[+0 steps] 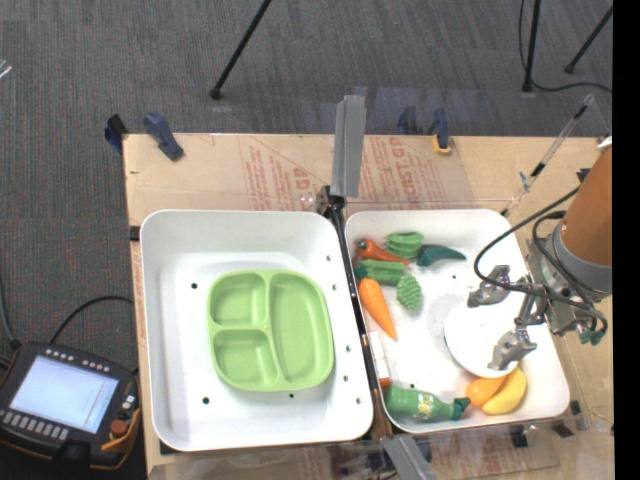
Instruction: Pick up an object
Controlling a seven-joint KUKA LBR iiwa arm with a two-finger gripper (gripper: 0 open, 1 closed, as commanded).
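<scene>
The right bin (455,223) holds the candidate objects. A white round plate (475,343) lies flat near the bin's right side. Just below it, at the bin's lower right corner, a yellow banana (510,392) and an orange piece (483,390) lie touching each other. A green bottle (420,402) lies on its side along the near wall, just left of them. An orange carrot (378,307) lies near the left wall, with a green ridged piece (408,292) just beside it. Above these, toward the far wall, sits a cluster of green items (395,253), with a dark teal piece (440,255) to its right.

The pincer (505,320) is positioned over the plate. Its two fingers are spread wide, one at the plate's upper edge, the other at its lower right edge. Nothing is seen between them. The grey arm (590,238) enters from the right, with cabling looped above the wrist.

The left bin (165,298) holds a green divided tray (270,330), lying flat at centre.

Both bins rest on a desk (240,173) of brown board. A teach pendant (65,398) lies on the floor at lower left.
</scene>
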